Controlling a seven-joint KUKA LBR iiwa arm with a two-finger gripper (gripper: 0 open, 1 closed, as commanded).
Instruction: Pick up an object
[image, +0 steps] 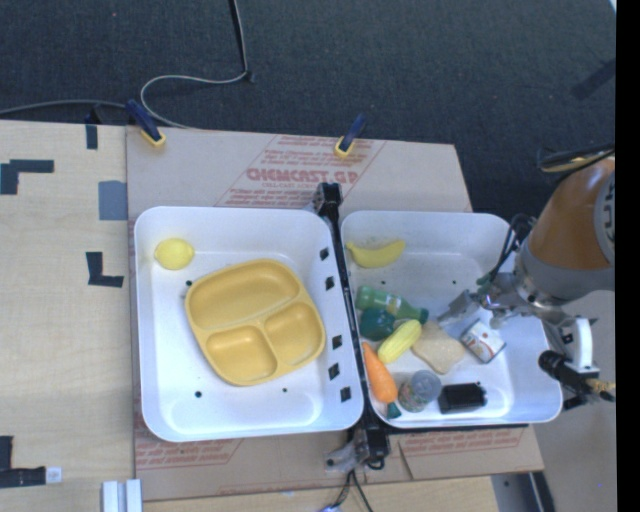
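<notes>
The right bin (500, 232) holds several small items. A yellow banana (376, 253) lies at its back left. A green bottle (380, 300) and a yellow corn cob (399, 340) sit near the middle. An orange carrot (379, 374), a grey round can (419, 388) and a black block (462, 397) lie along the front. A tan bread slice (438, 351) rests beside a small white and red can (483, 344). My gripper (478, 308) hangs low over the right half of this bin, just above and behind the white and red can.
The left bin (160, 400) carries a yellow divided plate (255, 320) and a yellow lemon (174, 253) at its back left corner. A black divider clip (327, 196) sits between the bins. The arm's orange band (585, 225) looms over the right bin's right edge.
</notes>
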